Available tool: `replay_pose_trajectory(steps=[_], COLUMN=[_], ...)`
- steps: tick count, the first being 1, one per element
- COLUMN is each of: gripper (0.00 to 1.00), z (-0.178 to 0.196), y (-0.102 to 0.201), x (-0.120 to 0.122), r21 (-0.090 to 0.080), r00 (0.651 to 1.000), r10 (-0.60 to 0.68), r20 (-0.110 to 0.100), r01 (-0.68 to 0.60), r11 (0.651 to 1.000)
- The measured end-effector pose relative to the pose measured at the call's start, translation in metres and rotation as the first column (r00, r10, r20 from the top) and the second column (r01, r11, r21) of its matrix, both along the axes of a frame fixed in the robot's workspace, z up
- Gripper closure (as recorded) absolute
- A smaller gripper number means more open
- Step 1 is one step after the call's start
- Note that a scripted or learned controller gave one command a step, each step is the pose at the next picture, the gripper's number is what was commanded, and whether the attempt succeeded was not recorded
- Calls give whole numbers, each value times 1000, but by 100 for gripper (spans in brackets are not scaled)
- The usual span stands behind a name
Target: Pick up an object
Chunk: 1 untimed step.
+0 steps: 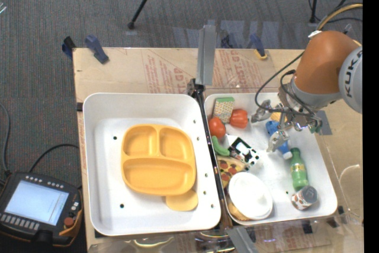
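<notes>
- Hand (pixel 277 138) of mine hangs over the right bin (pixel 329 183), near its far right corner, fingers pointing down; whether they are spread or closed I cannot tell, and nothing shows between them.
- Just beside my hand, toward the bin's far wall, sits a small blue toy (pixel 272 127); it is the nearest thing to take, though too small to read its shape.
- Nearer the bin's front right corner, a green bottle (pixel 298 168) lies on its side, with a small can (pixel 304 197) just past it at the corner.
- My judgement: the bottle is light, stiff plastic, smooth and round, so it could roll or slip; I would close across the middle of its body, fingers square to its length.
- The can looks rigid and light as well, but its place against the corner wall leaves little room.
- Along the bin's left wall are crowded a red tomato (pixel 216 127), a red pepper (pixel 239 118), a tan block (pixel 223 108) and a black-and-white toy (pixel 245 151); a white lid (pixel 250 195) lies at the front edge.
- Over in the left bin (pixel 95 127) rests a yellow divided plate (pixel 159 159), broad and flat, a poor fit for two fingers.
</notes>
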State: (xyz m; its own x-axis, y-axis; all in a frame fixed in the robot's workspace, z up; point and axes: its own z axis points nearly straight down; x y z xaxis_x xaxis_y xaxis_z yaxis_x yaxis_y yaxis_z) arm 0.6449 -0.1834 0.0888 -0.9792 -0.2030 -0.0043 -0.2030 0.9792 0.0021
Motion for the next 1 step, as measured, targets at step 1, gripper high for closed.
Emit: replay_pose_trajectory(steps=[1], gripper=[0], z=[0], y=[-26], x=[1], r21=[-2], r00=[997], r10=[72], r20=[1], r01=[-72], r11=[997])
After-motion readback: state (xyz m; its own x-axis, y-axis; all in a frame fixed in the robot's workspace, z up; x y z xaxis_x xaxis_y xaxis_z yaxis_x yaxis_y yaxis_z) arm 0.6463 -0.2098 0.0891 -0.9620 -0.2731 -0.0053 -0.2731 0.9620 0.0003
